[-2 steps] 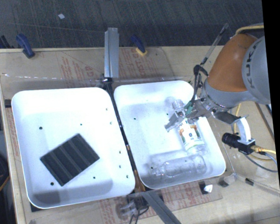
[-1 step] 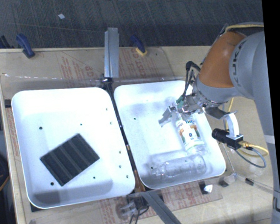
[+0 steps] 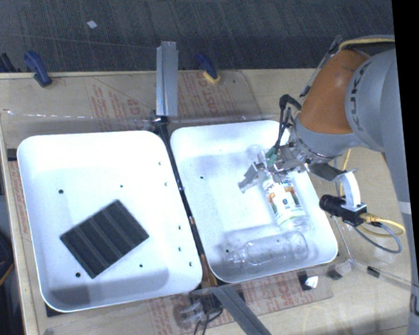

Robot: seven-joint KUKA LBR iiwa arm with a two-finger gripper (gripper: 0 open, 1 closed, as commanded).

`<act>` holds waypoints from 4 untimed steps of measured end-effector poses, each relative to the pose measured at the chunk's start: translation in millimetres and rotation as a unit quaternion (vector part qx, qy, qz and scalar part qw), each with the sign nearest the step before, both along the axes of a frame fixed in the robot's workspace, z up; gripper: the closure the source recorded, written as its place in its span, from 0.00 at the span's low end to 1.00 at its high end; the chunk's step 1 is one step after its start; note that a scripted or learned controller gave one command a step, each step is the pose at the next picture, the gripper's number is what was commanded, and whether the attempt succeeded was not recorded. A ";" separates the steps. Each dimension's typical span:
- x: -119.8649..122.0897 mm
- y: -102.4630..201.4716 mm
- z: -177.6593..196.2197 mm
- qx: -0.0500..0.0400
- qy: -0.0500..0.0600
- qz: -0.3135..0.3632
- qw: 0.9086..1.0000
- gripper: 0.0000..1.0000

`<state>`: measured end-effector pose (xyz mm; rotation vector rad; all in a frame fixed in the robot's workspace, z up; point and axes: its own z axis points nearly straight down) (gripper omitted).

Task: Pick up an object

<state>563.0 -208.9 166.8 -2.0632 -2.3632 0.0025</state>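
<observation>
I see my gripper [image 3: 258, 172] down inside the right bin [image 3: 198, 201], its fingers apart and clamped on nothing. A labelled bottle [image 3: 285, 200] lies just beside the fingers, toward the arm. A clear bottle [image 3: 269, 251] lies nearer the bin's front wall. Well left, a dark ridged slab [image 3: 104, 237] sits in the left bin [image 3: 39, 157].

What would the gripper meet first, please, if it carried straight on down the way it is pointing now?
Probably the labelled bottle lying in the right bin: the gripper hangs over that bottle's upper end. Depth is hard to judge here, so it might instead meet the bin floor just beside it.
</observation>
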 end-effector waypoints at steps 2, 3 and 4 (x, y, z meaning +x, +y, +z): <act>-1.4 -0.2 -34.1 -0.001 0.000 -0.038 0.999 0.00; -1.4 -0.3 -34.1 -0.001 0.000 -0.038 0.999 0.00; -1.4 -0.3 -34.1 -0.001 0.000 -0.038 0.999 0.00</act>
